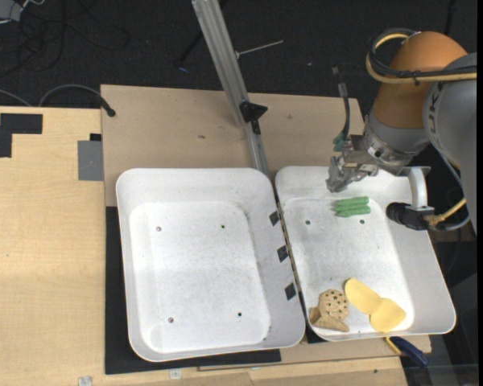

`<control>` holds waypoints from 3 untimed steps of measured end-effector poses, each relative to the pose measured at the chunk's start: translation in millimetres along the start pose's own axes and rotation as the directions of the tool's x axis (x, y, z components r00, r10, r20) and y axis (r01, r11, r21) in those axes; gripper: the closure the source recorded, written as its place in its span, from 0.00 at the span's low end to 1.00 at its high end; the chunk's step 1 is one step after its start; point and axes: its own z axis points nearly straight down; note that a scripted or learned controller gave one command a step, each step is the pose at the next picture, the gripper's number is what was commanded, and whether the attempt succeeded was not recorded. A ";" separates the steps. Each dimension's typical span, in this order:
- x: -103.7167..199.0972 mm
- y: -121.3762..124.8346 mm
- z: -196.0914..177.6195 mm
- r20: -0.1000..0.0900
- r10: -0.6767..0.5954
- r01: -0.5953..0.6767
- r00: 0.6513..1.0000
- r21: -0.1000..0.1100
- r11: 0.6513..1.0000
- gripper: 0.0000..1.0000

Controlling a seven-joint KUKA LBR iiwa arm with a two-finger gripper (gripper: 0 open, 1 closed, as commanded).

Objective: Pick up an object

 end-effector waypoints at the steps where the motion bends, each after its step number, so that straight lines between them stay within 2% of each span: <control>1: -1.7 0.9 -53.2 0.001 0.000 0.000 1.000 -0.001 1.000 1.00; 2: 48.0 -20.1 -39.8 -0.003 -0.002 0.002 1.000 0.008 1.000 1.00; 3: 104.6 -32.1 -34.7 -0.003 -0.003 0.003 1.000 0.008 1.000 1.00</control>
